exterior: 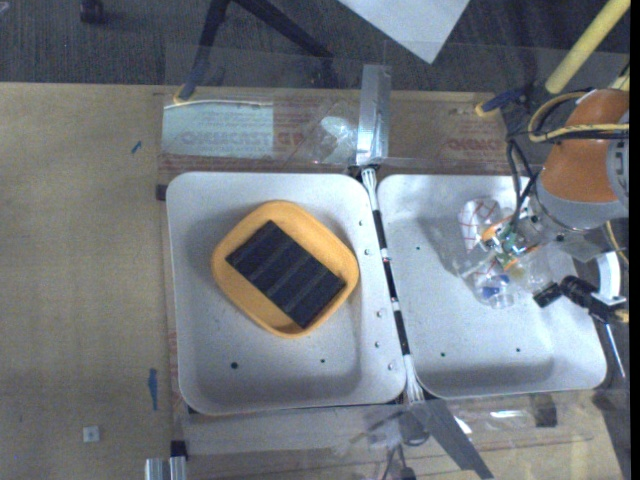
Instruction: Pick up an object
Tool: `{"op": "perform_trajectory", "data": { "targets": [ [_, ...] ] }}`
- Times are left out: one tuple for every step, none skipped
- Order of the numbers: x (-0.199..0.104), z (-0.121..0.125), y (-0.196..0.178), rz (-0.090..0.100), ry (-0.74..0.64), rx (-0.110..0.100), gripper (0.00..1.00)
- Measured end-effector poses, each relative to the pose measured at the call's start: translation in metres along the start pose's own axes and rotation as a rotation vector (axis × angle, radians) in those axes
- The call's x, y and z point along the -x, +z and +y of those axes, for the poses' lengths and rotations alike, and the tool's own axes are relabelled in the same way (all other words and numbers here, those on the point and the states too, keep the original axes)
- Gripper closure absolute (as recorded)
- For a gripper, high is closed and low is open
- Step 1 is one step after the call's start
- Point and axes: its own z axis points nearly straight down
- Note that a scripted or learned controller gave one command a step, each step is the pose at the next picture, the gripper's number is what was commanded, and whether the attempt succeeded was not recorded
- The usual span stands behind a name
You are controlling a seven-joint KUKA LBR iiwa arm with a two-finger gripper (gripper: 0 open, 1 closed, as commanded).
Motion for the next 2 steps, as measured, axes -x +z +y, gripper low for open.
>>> {"op": "perform_trajectory", "data": {
  "targets": [
    [0.001, 0.003, -0.01, -0.007, 0.0, 0.012, 1.0],
    [-0.033, 0.058, -0.078, 0.008, 0.028, 0.009, 1.0]
  ]
}}
